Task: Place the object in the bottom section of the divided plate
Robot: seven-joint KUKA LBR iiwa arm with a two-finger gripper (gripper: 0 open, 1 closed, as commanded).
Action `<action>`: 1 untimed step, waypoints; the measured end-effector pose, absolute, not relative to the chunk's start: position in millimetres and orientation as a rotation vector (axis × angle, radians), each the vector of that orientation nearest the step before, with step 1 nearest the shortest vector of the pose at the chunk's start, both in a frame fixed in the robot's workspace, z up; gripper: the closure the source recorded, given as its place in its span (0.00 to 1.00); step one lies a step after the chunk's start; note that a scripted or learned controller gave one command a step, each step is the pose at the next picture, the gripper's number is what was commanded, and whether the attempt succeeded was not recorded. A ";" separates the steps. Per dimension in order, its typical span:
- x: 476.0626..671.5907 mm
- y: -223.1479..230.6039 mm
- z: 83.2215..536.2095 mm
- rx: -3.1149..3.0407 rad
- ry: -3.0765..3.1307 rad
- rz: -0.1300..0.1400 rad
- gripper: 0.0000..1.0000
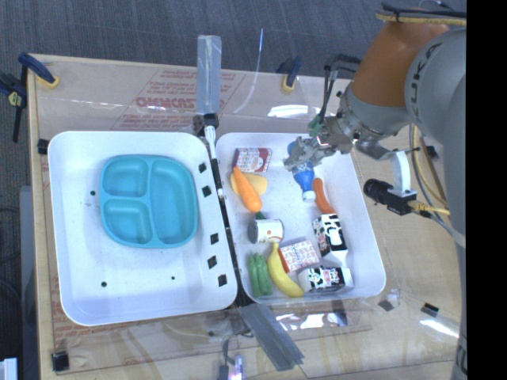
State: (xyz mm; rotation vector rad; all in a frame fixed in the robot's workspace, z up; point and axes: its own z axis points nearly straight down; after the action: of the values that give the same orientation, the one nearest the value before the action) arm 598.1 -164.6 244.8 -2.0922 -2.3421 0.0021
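A light blue divided plate [148,200] lies in the left white bin [71,283], with two small sections on its left and one long section on its right. My gripper [302,157] hangs over the upper part of the right bin [366,236], far from the plate. Directly below it sits a small blue bottle-like object [305,181] with a white end. Whether the gripper touches this object is hidden by the slanted view. An orange-red sausage shape [322,196] lies beside the blue object.
The right bin also holds an orange carrot [246,190], a yellow banana [280,273], a green pepper [259,273], a small can [268,229] and several printed cartons [329,233]. A black-dotted ridge [215,220] divides the bins. A grey post [208,74] stands behind them.
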 end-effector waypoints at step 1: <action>618.9 -173.1 307.1 -1.621 -2.692 0.002 1.00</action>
State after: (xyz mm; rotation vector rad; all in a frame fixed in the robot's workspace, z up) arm 618.9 -173.1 307.1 -1.6214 -2.6920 0.0018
